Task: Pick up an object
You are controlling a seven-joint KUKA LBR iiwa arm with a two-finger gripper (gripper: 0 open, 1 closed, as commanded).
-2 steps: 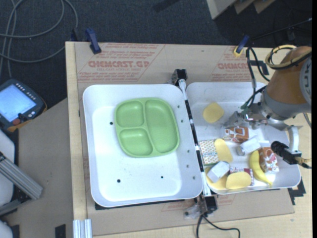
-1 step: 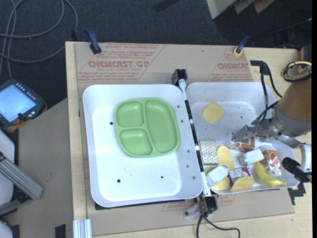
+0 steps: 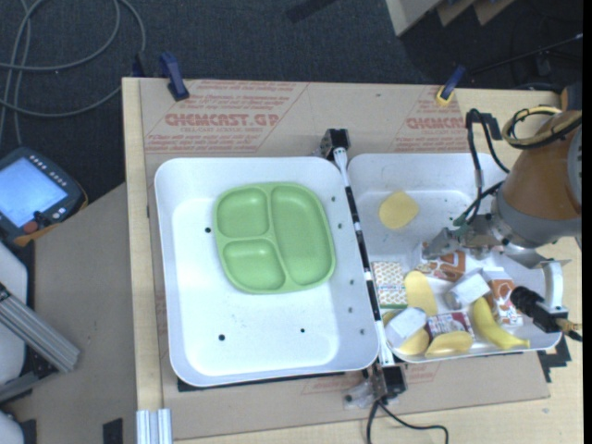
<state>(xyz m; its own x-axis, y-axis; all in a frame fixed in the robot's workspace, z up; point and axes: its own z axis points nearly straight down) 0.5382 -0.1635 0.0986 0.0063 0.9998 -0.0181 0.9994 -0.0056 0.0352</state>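
Arm (image 3: 546, 178) reaches in from the right over the right bin (image 3: 370, 169); gripper (image 3: 462, 239) sits low among the clutter near the bin's middle, and whether it is released or clenched cannot be told from this view, nor whether anything is in it. Candidate objects all lie in the right bin: a yellow disc (image 3: 399, 210) alone toward the far side, a patterned packet (image 3: 390, 282) against the divider, a yellow block (image 3: 421, 293), white and red-printed packets (image 3: 450, 323), and a banana (image 3: 495, 325) by the near wall. Main risk, as I judge it: the near-side pile is packed tight, pieces touching or overlapping, so a descent there could pinch two items, wedge one against another, or slip off a flat packet. Second risk: the banana and packets lie close to the bin wall, leaving little room on that side. The disc stands apart and looks the cleaner target, though thin and flat. Left bin (image 3: 185, 276) holds a green divided plate (image 3: 275, 237), well clear of the work. Clamps (image 3: 173, 75) on the tabletop (image 3: 277, 109) edge and cables over the arm do not obstruct.
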